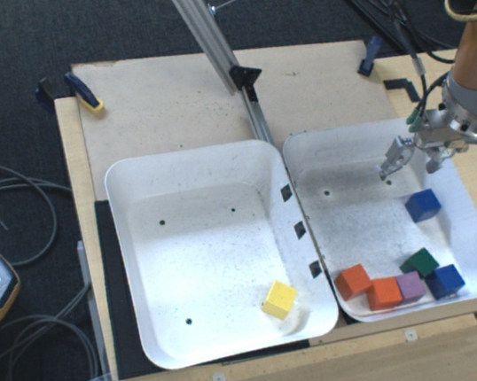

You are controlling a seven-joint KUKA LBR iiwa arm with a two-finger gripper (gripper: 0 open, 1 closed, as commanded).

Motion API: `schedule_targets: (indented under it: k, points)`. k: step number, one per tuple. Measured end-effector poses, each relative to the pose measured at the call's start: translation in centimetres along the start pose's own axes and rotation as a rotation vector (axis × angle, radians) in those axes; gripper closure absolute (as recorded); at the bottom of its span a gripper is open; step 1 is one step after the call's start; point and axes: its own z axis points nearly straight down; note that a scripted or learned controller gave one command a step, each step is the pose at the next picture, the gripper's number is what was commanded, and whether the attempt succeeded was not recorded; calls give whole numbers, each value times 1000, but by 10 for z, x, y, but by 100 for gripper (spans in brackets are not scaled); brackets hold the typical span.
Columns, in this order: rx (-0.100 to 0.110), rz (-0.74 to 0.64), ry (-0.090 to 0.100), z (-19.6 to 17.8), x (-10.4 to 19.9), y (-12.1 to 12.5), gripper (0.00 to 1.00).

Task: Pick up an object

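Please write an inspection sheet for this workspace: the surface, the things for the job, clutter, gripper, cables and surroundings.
Surface: wooden bench bearing the left bin and right bin, both speckled.
Job's things: yellow block in the left bin's near right corner; blue block alone in the right bin; orange blocks, purple block, green block and second blue block clustered along its near edge.
Clutter: nothing seen.
Gripper: gripper open above the right bin, holding nothing.
Cables: black cables on the floor, left.
Surroundings: blue clamps, metal pole.
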Motion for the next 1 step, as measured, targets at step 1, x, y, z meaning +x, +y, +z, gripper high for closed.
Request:
schedule_targets:
  k: [1]
  points:
    - [7, 1, 2, 63, 4, -18, 0]
